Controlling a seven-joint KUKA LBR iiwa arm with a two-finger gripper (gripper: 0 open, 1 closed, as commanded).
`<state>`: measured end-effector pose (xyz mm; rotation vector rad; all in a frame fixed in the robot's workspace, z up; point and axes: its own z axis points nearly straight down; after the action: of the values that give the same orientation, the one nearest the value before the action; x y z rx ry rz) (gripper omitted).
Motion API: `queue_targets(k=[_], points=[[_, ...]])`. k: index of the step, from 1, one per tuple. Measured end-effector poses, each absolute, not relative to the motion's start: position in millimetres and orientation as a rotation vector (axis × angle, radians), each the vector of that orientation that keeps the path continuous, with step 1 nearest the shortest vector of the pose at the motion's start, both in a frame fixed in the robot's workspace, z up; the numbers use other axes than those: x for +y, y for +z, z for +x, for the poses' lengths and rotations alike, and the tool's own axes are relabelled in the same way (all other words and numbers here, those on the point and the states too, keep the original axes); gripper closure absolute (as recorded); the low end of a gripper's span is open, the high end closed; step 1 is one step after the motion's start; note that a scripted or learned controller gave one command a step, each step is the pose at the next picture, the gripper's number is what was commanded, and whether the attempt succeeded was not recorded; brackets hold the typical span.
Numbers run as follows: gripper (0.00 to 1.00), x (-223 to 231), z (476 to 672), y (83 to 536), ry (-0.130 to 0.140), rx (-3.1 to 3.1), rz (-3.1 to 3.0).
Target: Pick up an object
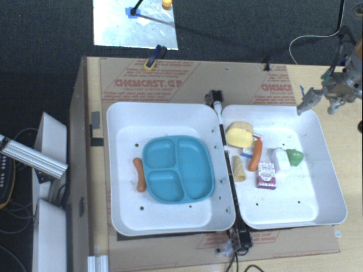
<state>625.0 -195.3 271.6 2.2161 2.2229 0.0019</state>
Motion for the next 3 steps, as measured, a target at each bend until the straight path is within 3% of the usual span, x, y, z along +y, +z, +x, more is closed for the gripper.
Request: queue_targets(k=[1,2,3], points=[[0.0,-146,634.7,190,0.001,2.227,2.216],[0.0,-114,622.4,100,0.009,2.217,2.214],[0.0,-103,600.3,90,0.015,2.212,2.212]])
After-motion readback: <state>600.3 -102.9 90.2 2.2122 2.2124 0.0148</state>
